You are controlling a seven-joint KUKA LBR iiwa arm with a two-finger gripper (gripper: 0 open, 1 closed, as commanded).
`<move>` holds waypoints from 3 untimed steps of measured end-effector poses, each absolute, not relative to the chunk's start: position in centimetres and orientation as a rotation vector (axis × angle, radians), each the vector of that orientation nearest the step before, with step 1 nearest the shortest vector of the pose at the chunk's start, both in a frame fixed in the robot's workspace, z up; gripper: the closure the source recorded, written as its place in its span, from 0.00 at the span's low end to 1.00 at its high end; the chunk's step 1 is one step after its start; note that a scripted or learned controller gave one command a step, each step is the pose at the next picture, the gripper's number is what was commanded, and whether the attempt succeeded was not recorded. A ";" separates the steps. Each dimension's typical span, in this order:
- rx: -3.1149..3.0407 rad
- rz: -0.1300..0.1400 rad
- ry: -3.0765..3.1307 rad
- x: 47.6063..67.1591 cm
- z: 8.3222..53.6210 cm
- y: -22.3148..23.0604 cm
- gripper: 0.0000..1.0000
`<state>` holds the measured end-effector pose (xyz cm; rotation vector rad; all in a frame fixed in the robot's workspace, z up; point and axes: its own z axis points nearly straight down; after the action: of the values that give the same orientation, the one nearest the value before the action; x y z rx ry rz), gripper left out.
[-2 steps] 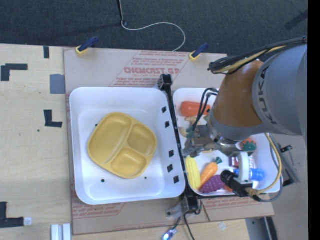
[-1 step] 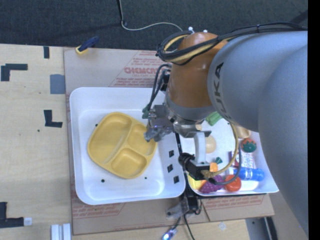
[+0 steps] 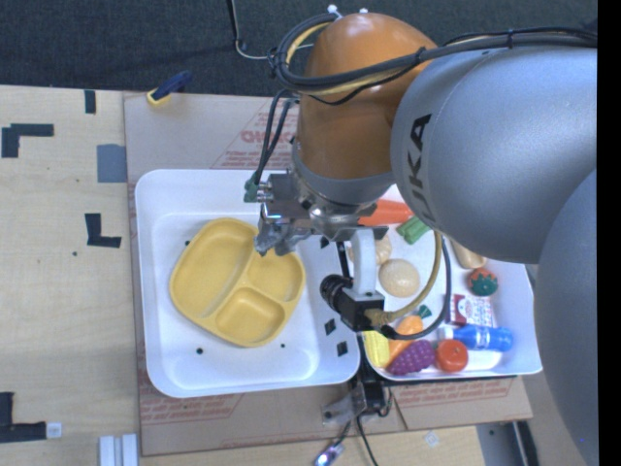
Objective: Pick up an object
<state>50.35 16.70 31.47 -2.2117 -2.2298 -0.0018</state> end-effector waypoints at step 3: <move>-2.227 0.014 -2.211 48.2 26.6 5.8 1.00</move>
<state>48.20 5.83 26.64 -2.2271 -2.2105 0.0139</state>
